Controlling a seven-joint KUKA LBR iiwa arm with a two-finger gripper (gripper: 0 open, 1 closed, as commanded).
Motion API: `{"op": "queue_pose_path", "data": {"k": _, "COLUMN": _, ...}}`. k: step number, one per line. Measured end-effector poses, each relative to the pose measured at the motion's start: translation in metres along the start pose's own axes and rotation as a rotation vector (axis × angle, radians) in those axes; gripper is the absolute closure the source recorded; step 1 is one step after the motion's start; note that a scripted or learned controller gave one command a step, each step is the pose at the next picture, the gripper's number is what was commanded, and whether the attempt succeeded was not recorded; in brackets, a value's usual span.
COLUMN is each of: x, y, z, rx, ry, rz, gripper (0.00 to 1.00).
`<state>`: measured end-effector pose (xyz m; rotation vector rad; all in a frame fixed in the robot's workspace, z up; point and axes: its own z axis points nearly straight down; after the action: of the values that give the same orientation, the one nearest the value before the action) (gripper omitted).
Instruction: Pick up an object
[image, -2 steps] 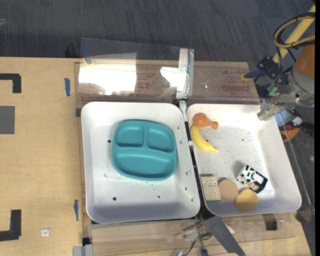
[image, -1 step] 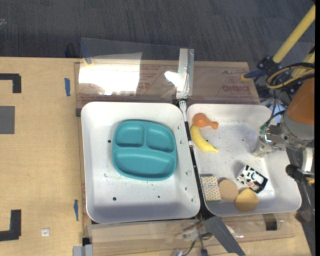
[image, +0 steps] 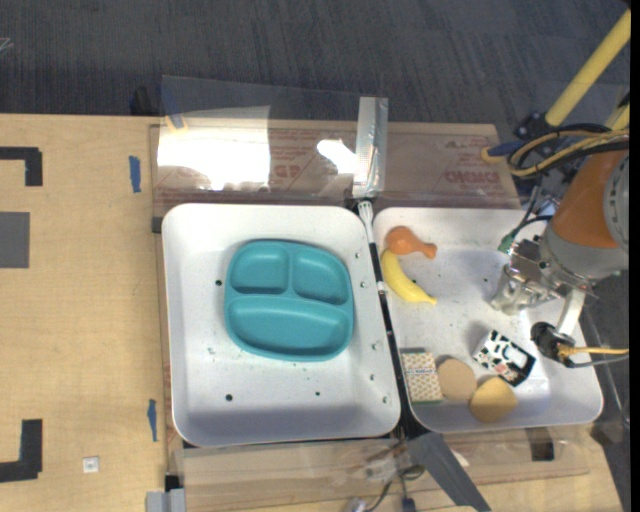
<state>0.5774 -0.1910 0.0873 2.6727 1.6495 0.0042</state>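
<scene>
Just left of the claw lies a banana.

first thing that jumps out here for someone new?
The teal divided plate, alone in the middle of the left bin. Then the clutter in the right bin: a yellow banana beside an orange toy near the divider, and two tan round pieces at the front edge. The gripper hangs low over that bin's right side.
</scene>
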Motion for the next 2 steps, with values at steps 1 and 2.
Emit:
{"op": "queue_pose_path", "data": {"k": 1, "x": -0.042, "y": -0.076, "z": -0.001, "rx": 0.001, "ry": -0.001, "rz": -0.029, "gripper": 0.0}}
{"op": "queue_pose_path", "data": {"k": 2, "x": -0.038, "y": -0.039, "z": 0.0, "rx": -0.005, "ry": -0.001, "rz": -0.076, "gripper": 0.0}}
